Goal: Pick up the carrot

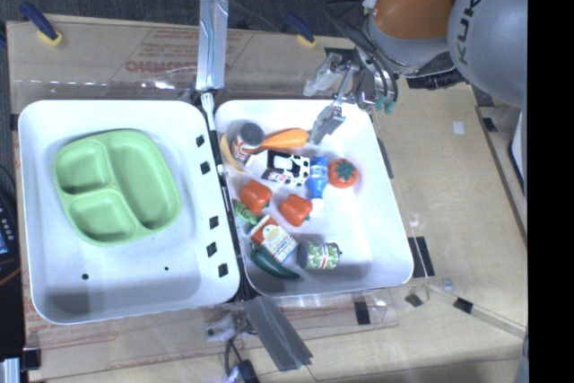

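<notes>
The carrot (283, 139) is orange and tapered. It lies on its side near the back of the right bin (386, 211), with its tip pointing left toward a dark round object (248, 135). My gripper (324, 126) hangs from the grey arm with the orange band and reaches down over the bin's back right part. Its tip is just right of the carrot's thick end, very close to it or touching. Nothing appears lifted off the bin floor.
Around the carrot lie a black-and-white carton (289, 165), a blue item (317, 181), a tomato (342, 173), two red peppers (256, 195), a small can (319, 256) and a banana (230, 153). A green divided plate (115, 184) sits in the left bin (45, 282).
</notes>
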### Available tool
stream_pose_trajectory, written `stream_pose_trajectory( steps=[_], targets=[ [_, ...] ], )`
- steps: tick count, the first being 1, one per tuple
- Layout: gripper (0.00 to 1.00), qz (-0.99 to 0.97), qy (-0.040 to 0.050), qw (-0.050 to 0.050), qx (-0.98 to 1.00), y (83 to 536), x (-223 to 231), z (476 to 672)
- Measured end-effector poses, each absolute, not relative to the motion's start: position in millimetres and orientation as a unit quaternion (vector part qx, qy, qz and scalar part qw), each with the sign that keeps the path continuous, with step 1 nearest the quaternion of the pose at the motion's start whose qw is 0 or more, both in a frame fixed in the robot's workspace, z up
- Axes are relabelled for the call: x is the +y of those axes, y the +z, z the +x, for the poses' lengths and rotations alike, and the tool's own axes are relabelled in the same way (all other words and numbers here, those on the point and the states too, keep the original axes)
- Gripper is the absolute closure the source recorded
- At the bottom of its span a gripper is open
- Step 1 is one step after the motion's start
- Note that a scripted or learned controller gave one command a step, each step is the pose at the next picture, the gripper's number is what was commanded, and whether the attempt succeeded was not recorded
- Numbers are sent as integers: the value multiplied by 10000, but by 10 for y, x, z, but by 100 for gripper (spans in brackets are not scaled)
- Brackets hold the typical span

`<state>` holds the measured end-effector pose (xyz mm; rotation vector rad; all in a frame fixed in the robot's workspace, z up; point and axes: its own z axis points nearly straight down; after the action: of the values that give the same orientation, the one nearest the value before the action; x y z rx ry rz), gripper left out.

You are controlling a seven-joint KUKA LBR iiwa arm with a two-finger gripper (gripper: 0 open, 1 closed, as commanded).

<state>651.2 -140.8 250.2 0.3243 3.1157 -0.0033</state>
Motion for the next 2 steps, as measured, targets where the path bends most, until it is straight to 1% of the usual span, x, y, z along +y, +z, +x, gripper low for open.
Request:
stream_pose_trajectory(
  steps=[1, 2],
  targets=[
    [0, 7, 0, 2, 10000, 917, -1218, 6367],
    [0, -531, -21, 41, 9986, 2121, -2121, 6572]
  ],
)
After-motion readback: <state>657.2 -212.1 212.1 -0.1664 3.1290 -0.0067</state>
